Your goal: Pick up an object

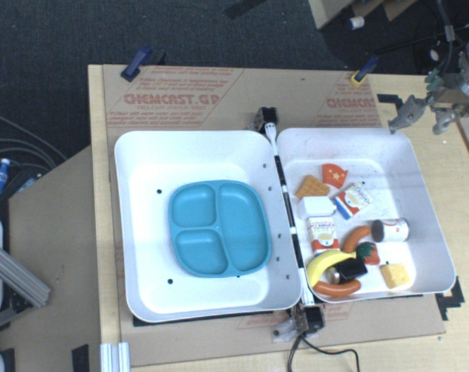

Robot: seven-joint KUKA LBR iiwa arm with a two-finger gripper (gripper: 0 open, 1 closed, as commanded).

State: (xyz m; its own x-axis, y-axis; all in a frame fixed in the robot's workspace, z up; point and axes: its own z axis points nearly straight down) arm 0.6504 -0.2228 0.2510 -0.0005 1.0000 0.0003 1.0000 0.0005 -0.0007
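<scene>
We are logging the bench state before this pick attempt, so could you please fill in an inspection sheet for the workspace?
Surface: brown board bench printed with red lettering, bearing two shallow white bins side by side.
Job's things: right white bin holds small toy foods, among them a yellow banana, an orange wedge, a yellow cheese cube and a red sausage, crowded at its near side.
Clutter: left white bin holds a blue three-compartment plastic tray, lying flat.
Grippers: grey two-finger gripper above the right bin's far right corner, apart from the objects.
Cables: black cable at the near edge; dark cables at left.
Surroundings: dark carpet floor; blue clamp.
</scene>
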